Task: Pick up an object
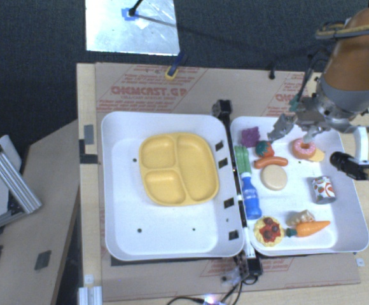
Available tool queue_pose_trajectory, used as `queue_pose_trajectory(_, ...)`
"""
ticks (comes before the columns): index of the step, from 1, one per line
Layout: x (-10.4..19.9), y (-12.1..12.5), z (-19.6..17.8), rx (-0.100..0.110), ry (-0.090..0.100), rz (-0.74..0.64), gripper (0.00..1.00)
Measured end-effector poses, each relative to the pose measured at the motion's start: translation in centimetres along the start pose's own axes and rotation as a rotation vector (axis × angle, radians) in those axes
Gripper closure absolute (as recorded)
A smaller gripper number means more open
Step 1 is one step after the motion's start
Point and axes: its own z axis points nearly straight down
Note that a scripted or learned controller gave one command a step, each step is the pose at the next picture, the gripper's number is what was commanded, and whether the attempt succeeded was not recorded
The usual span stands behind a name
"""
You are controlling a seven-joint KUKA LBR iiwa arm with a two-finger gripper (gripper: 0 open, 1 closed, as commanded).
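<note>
Gripper [294, 129] open above doughnut [303, 149]; cardboard [147, 89] reads "CHEMCAST".

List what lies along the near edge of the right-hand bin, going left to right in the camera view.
Blue bottle → small pizza → carrot. The bottle lies lengthwise along the bin's left wall; the pizza and carrot sit nearest the front rim, and the carrot's green end points towards the pizza.
</note>
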Motion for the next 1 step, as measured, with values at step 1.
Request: queue_pose_trajectory(1,0.02,0.21,-0.61,-0.011,-0.001,-0.002,0.0)
